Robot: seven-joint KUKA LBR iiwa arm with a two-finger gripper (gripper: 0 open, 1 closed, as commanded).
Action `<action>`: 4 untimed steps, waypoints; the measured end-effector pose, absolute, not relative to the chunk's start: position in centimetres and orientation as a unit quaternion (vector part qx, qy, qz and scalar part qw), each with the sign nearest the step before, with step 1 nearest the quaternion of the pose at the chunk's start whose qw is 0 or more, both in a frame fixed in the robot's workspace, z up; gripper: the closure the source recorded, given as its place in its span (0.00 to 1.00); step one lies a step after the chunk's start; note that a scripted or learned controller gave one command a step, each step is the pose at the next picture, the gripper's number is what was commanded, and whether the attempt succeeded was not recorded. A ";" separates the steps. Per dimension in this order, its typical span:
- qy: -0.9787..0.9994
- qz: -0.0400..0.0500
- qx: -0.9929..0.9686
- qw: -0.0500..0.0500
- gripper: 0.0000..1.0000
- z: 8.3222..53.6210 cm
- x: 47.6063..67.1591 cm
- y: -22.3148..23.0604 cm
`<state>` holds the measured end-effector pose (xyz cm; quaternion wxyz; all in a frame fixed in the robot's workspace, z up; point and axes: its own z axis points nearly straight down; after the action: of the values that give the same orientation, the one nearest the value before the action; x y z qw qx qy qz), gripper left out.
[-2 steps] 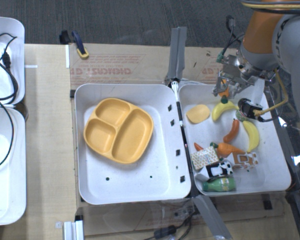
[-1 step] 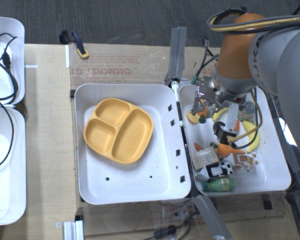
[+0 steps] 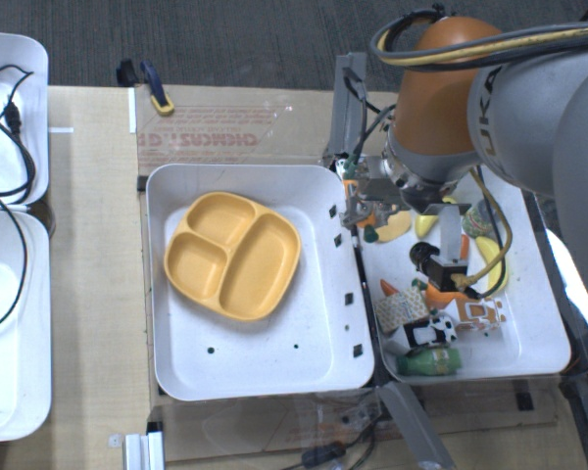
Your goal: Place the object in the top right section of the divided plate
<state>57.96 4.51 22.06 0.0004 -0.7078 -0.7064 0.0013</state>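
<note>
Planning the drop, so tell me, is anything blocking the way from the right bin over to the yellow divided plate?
The plate lies alone in the left bin, its sections bare. Between the gripper, over the toys in the right bin, and the plate stand only the two bins' low adjoining walls. Nothing else visible is in the way.

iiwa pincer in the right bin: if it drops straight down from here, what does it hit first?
Likely the pale yellow toy under the pincer, near the right bin's left wall. Depth is unclear from this slanted view, so it could graze the small orange piece beside it instead.
</note>
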 end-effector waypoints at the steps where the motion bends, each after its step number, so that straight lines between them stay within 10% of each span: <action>1: -0.677 0.001 -0.736 0.000 1.00 25.4 61.7 11.8; 2: -0.711 0.002 -0.703 0.000 1.00 24.2 62.4 9.2; 3: -0.805 0.002 -0.593 0.001 1.00 24.2 54.0 13.9; 4: -0.903 0.001 -0.429 0.001 1.00 22.1 54.4 14.5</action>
<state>54.43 14.55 22.12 0.0010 -0.4294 -0.9031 0.0014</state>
